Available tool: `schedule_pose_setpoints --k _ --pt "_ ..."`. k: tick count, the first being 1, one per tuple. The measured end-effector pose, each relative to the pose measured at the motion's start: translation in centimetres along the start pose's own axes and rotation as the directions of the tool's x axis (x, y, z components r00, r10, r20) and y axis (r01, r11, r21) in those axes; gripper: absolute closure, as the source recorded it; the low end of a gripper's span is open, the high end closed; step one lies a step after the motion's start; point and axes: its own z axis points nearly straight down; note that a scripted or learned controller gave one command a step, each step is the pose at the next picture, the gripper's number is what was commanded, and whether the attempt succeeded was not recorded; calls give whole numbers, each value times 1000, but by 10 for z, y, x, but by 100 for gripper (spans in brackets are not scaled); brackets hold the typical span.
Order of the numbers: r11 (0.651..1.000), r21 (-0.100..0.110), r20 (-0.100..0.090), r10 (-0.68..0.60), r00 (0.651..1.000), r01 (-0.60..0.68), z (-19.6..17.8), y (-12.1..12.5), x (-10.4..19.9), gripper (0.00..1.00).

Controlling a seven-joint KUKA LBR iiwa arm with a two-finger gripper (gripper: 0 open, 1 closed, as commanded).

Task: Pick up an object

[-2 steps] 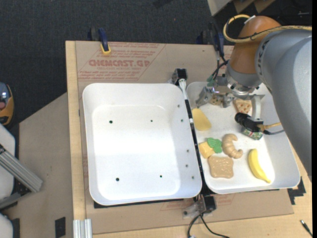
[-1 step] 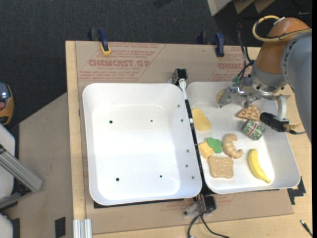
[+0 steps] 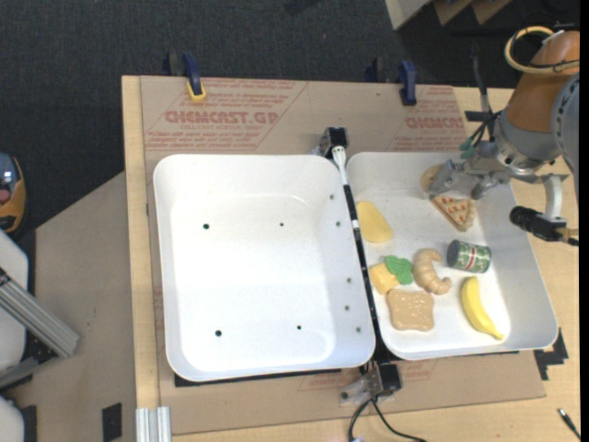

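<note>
White plastic, 2 shallow bins side by side on the bench: left bin (image 3: 184, 247) and right bin (image 3: 538, 316), with a black divider strip where their rims meet. All the objects sit in the right bin. My gripper (image 3: 457, 175) is low over its far end, arm reaching in from the right, orange band above the wrist. I cannot tell how far my jaws are apart; the angle and blur hide the gap, and nothing is visibly between them. Pizza slice (image 3: 455, 212) lies just below my gripper, near it; contact unclear. A tan round item (image 3: 431, 179) sits right beside the gripper on its left, partly hidden, identity unclear. Yellow wedge-like piece (image 3: 374, 221) lies by the divider. Further toward the near end: green tin can (image 3: 469, 257) on its side, croissant (image 3: 432, 270) just left of it, green leafy piece (image 3: 400, 268) touching the croissant's left side, small yellow block (image 3: 382, 278) by the divider. Toast slice (image 3: 410, 308) sits just below the croissant. Banana (image 3: 480, 308) lies near the bin's near right corner, apart from the toast. Bins rest on a brown board (image 3: 230, 109) with red print, held at the far edge by 2 blue clamps.
</note>
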Motion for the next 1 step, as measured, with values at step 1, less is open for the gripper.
schedule_pose_setpoints --k 1 --pt "1000 -8 16 -5 1000 5 -11 1 -1 100"
